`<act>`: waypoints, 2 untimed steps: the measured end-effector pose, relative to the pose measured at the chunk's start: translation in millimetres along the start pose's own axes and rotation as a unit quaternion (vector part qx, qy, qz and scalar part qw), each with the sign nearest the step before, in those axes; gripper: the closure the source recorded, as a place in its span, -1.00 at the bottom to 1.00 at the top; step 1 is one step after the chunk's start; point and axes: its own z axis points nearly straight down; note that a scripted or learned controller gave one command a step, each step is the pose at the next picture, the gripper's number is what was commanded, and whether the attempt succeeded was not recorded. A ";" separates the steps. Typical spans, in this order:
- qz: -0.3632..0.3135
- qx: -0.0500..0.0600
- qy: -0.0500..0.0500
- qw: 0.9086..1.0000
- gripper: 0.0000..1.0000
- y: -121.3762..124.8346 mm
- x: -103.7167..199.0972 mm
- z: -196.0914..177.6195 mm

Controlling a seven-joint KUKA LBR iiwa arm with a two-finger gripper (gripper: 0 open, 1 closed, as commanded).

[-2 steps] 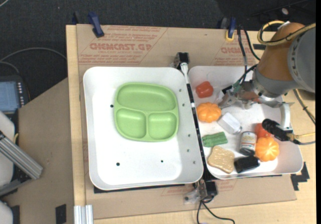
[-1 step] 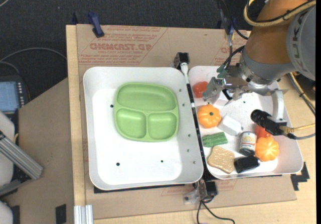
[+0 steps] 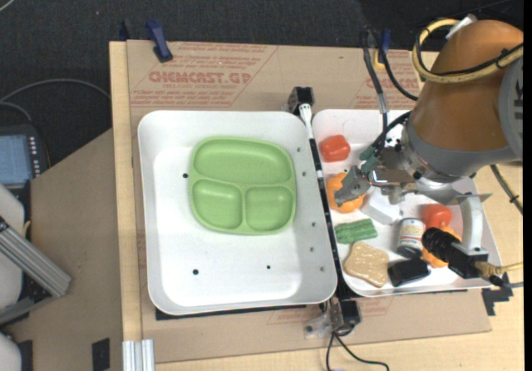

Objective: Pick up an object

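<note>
The gripper (image 3: pixel 356 185) hangs low over the right bin (image 3: pixel 349 118), near that bin's left wall. Its jaws sit dark against an orange piece (image 3: pixel 339 200), which lies directly under and partly to the view's left of them. From this angle I cannot tell how far the jaws are parted, nor whether they have hold of the orange piece or merely stand over it. Just beyond the jaws, toward the far rim, sits a red block (image 3: pixel 335 147), apart from them. On the near side of the jaws lies a green piece (image 3: pixel 355 232), flat on the bin floor. Nearer still is a slice of toast (image 3: pixel 367 264), close to the bin's front rim. To the view's right of the jaws and a little nearer, a small jar (image 3: pixel 410 234) stands upright, with a red-orange piece (image 3: pixel 437 215) just beside it on the far right. A black block (image 3: pixel 407 271) lies next to the toast. The arm (image 3: pixel 465 103) rises behind the jaws, covering the bin's right half. Well to the view's left of the jaws, past the shared wall, the left bin (image 3: pixel 166 220) holds a green tray (image 3: pixel 243 185) with three compartments.
</note>
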 end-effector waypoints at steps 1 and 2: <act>0.002 -0.001 -0.001 1.000 1.00 3.0 -2.1 -7.7; -0.002 -0.003 -0.001 1.000 1.00 -2.6 64.4 -33.4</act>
